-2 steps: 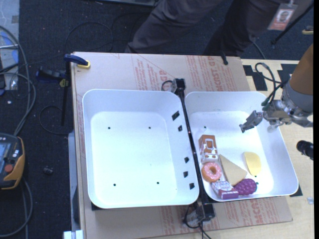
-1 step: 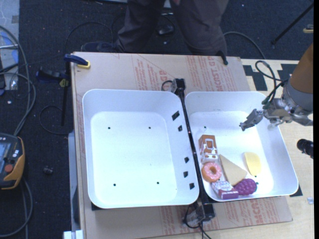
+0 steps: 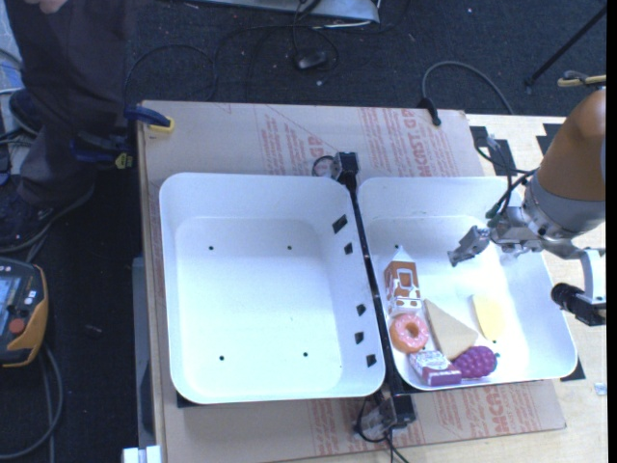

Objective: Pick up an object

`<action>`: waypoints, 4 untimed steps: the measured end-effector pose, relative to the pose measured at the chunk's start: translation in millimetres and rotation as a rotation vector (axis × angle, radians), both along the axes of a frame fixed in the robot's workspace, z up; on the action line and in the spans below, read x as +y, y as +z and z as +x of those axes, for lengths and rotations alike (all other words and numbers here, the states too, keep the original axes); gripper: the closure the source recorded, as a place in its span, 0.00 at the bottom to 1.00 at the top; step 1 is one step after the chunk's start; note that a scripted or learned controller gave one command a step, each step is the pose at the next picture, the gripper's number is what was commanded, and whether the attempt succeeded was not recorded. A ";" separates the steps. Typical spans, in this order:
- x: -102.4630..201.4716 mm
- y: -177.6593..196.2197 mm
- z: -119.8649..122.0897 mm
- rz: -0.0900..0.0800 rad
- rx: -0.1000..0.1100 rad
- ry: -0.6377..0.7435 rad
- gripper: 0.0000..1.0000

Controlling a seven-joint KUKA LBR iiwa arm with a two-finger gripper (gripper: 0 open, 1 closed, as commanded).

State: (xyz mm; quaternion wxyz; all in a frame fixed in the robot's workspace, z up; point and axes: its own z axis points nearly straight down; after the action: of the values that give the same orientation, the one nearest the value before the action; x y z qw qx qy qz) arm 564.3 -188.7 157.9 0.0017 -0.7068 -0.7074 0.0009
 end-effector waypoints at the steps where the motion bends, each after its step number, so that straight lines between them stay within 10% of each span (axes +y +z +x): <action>1: -6.4 -60.6 -1.5 0.000 0.001 -0.001 0.00; 2: -6.2 -65.7 -1.5 -0.001 -0.003 -0.001 0.00; 3: -6.3 -55.1 -1.2 -0.001 -0.004 -0.001 1.00; 4: -15.2 3.3 0.3 -0.003 -0.008 -0.001 1.00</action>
State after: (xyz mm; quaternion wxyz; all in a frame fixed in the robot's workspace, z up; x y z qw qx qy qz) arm 564.5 -203.9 161.2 -0.0022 -0.7072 -0.7070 -0.0011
